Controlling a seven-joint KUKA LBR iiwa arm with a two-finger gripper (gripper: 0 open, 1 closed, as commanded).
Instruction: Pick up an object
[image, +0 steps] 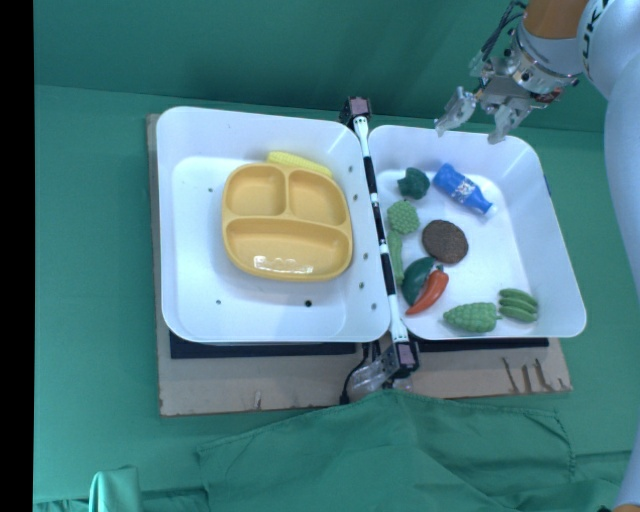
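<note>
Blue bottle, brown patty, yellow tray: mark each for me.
Blue bottle (465, 188), camera view, on the white label at mid-body.
Brown patty (445, 241), camera view, centre of its round top.
Yellow tray (288, 240), camera view, floor of the wide front compartment.

Blue bottle (466, 189) label print, seemingly unreadable.

Robot lab bench — green drape (300, 465), twin white bins (190, 300)

Bright, even overhead light and sharp focus; the two shallow white plastic bins (200, 300) verge on overexposure, a small glare patch marks the yellow divided plastic tray (288, 222), and shadows stay faint.
</note>
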